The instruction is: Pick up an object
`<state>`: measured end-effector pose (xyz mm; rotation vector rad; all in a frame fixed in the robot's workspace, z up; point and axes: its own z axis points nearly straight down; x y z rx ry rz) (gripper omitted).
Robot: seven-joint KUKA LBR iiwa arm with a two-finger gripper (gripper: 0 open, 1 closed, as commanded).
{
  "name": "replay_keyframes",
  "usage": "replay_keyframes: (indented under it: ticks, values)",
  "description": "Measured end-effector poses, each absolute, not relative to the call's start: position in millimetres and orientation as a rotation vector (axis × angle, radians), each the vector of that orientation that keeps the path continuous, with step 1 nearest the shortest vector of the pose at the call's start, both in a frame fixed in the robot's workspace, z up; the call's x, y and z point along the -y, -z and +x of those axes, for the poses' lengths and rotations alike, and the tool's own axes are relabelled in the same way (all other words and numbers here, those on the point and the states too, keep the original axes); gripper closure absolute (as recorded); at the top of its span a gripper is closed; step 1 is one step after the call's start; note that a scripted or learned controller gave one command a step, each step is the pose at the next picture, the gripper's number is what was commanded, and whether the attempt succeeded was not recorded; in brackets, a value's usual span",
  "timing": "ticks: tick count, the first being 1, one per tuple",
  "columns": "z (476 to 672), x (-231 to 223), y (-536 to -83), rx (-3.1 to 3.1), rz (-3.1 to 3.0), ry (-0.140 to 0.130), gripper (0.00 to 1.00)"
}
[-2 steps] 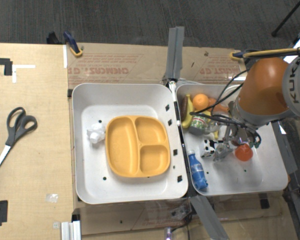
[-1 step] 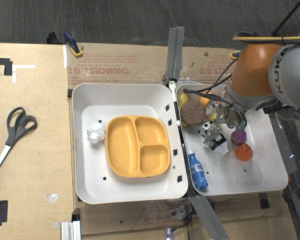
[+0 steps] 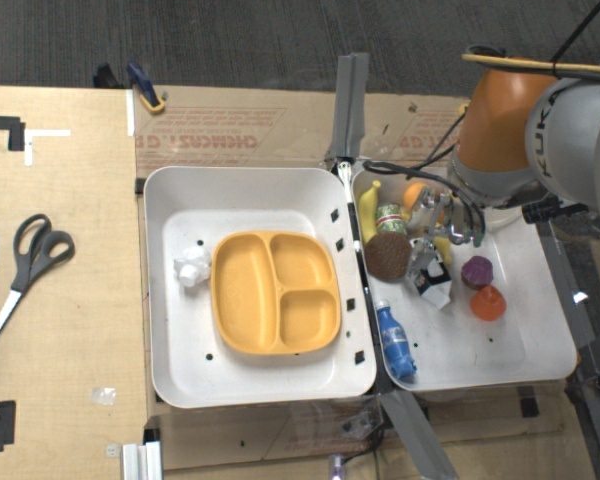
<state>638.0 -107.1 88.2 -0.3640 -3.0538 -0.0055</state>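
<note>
Arm: grey KUKA arm with orange band (image 3: 505, 118) reaches in from the upper right of the frame, wrist over the back of the right bin.
Gripper: metal two-finger gripper (image 3: 435, 238) hangs low in the upper middle of the right white shallow bin (image 3: 525, 353), among the clutter; whether it is released or clenched, I cannot tell.
Nearest object: small black-and-white carton (image 3: 432, 286) lies just below the gripper, tilted, long axis roughly upper left to lower right; contact not discernible.
Right bin, other contents: yellow banana (image 3: 368, 213) along the left wall, long axis near vertical in the frame; green-labelled can (image 3: 389, 217) beside it; brown round fuzzy ball (image 3: 387, 255) below the can; orange round fruit (image 3: 414, 196) at the back; purple lumpy object (image 3: 477, 270); orange-red capped piece (image 3: 488, 303) just below the purple one.
Blue plastic bottle (image 3: 394, 343): lower left of the right bin, long axis near vertical, neck pointing to the frame's top.
Left bin (image 3: 170, 368): yellow three-compartment plastic tray (image 3: 276, 291) centred; white crumpled wad (image 3: 191, 267) touching its left edge.
Bench, left of frame: black-handled scissors (image 3: 25, 268).
</note>
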Motion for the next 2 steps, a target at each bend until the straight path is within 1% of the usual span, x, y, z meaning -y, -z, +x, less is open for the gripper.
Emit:
replay_keyframes:
  ticks: [1,2]
  values:
    - [569.7,135,-93,3.137,-0.226,0.0,0.0]
    - [628.4,111,-89,3.024,-0.632,-0.007,0.0]
